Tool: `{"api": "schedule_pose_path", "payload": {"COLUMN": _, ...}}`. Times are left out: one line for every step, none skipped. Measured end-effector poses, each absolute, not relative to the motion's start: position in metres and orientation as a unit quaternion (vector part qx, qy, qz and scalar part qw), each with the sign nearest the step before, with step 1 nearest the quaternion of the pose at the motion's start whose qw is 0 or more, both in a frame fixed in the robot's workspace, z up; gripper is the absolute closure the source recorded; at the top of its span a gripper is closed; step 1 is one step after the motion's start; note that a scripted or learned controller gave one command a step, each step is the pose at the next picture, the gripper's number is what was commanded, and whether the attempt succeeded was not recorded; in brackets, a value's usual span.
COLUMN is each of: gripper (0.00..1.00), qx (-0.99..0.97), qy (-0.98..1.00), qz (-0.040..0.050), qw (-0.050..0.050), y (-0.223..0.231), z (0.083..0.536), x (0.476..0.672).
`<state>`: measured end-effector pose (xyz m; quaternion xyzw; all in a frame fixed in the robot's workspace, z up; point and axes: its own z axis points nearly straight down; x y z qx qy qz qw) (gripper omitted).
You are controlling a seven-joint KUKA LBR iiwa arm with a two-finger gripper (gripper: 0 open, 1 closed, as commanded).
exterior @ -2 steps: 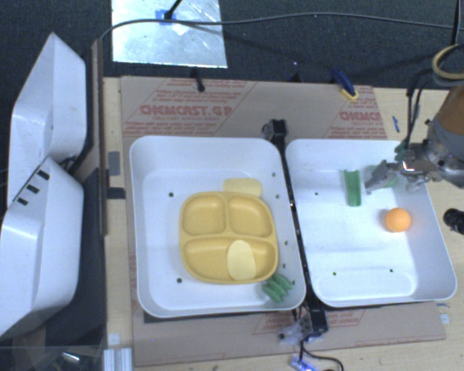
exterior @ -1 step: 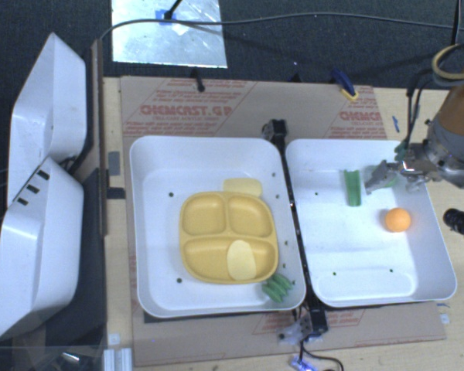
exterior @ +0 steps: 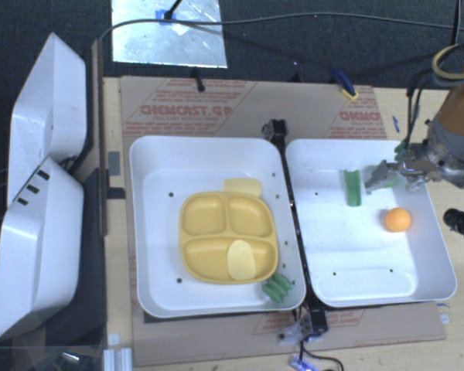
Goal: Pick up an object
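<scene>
Here the hand [exterior: 387, 174] hangs low over the right bin [exterior: 371, 284], its fingers apparently spread and holding nothing. The green stick [exterior: 352, 187] lies just to its left, long axis running up-down; the orange ball [exterior: 397, 220] sits just below.

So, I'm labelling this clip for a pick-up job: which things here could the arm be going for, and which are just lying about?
Likely for the job, in the right bin by the gripper:
green stick
orange ball

Lying about, in the left bin:
yellow tray
pale oval piece
pale block
green piece
</scene>
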<state>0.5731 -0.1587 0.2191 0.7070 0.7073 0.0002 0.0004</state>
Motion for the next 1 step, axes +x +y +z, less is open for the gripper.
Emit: {"api": "schedule_pose_path", "payload": {"gripper": 0.0, "qx": 0.707, "qy": 0.707, "qz": 0.0002, "qw": 0.0, "y": -0.1587, "z": 0.2191, "x": 0.5731}}
